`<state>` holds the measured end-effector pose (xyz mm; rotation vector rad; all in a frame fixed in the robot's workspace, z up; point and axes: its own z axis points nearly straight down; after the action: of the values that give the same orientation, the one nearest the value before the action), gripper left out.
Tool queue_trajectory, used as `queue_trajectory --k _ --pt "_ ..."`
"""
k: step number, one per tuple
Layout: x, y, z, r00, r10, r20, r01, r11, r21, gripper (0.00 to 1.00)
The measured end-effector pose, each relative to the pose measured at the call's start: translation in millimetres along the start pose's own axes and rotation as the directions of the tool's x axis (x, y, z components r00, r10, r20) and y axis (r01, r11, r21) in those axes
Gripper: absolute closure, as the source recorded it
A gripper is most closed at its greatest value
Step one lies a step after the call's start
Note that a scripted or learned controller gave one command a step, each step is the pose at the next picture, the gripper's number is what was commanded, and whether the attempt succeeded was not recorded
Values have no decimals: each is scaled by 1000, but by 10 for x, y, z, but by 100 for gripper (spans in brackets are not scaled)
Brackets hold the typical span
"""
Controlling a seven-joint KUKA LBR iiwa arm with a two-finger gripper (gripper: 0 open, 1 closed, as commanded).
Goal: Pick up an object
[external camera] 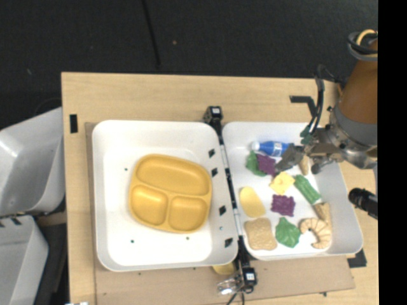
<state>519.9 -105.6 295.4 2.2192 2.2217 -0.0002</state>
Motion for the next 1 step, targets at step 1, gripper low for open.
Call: queue_trajectory --k 1 --pt "162 -323 729 1000 1 -2 -1 1000 9 0"
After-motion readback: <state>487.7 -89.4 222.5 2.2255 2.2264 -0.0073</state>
